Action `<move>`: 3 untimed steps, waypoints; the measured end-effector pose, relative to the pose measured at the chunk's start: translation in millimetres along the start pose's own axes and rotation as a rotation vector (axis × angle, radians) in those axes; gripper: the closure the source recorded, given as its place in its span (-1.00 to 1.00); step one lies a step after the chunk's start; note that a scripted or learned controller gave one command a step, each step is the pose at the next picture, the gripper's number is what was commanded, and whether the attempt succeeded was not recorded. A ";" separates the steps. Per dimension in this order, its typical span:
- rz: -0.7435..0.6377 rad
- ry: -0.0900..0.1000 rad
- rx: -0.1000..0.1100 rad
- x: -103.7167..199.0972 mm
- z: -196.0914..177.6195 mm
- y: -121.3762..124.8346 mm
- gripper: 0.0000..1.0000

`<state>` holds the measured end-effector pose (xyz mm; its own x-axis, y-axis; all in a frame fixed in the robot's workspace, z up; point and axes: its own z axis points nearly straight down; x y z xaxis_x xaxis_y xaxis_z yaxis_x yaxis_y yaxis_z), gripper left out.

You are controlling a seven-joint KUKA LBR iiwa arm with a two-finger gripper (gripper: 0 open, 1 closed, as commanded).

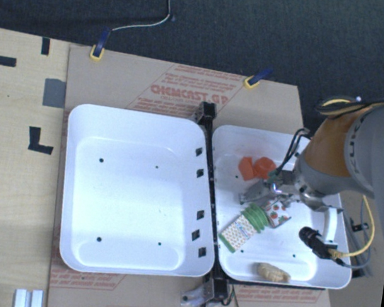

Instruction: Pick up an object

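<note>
Plenty of bare floor around the gripper (261, 193) in the right bin (303, 273); finger spread, can't tell. Orange object (256, 167) just beyond, green-patterned packet (244, 226) nearside.

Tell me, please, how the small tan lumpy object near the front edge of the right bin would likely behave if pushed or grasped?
The small tan lumpy object looks rounded and irregular, so it may wobble or roll a little when pushed. It looks small, so it is probably light. It lies close to the right white bin's front wall, so a push could wedge it there. Its hardness cannot be judged.
</note>
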<state>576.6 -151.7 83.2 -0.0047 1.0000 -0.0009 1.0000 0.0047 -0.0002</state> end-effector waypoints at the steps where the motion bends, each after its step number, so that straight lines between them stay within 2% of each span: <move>1: 0.003 -0.001 -0.002 -2.6 -12.1 0.4 1.00; 2: -0.008 0.005 -0.008 109.5 -107.1 9.5 1.00; 3: -0.003 0.003 -0.007 163.3 -185.8 5.2 1.00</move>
<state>581.1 11.9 268.9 -0.0080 1.0000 0.0019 0.9999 0.0080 0.0064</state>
